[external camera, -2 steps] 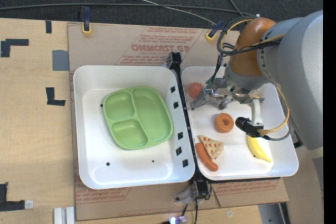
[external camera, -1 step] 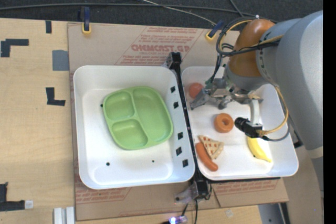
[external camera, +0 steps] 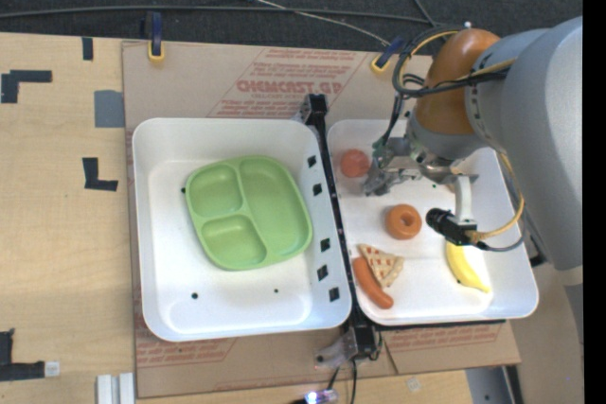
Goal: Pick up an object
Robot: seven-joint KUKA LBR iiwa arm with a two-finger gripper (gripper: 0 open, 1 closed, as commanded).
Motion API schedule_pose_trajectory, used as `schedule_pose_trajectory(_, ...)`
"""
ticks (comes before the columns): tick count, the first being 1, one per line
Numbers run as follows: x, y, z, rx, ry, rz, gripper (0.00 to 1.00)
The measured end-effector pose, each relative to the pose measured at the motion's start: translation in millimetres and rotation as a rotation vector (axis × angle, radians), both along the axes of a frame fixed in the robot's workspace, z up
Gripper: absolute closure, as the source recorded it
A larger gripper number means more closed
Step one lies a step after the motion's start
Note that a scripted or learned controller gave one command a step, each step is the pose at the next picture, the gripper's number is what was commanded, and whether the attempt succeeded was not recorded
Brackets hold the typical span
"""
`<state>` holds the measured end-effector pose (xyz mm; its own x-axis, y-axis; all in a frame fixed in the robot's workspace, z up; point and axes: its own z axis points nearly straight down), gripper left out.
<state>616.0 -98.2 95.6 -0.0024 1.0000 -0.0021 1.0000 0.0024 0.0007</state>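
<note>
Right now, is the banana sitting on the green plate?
No, the banana lies in the right bin, while the green plate sits alone in the left bin.

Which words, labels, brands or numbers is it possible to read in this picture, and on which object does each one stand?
"CHEMCAST GP": red print, seen upside down, on the brown cardboard sheet under the bins.
Smaller red lines around it on the same sheet: too blurred to read.
Faint red print on the cardboard's lower edge: also unreadable.
</note>
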Motion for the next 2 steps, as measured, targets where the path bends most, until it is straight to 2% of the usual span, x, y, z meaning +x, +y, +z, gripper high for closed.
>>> schedule_pose_trajectory(1, -2, 1, 42, 0.002, -0.002, -0.001, 1.00)
schedule_pose_trajectory(2, -4, 3, 106, 0.001, -0.005, -0.001, 1.00)
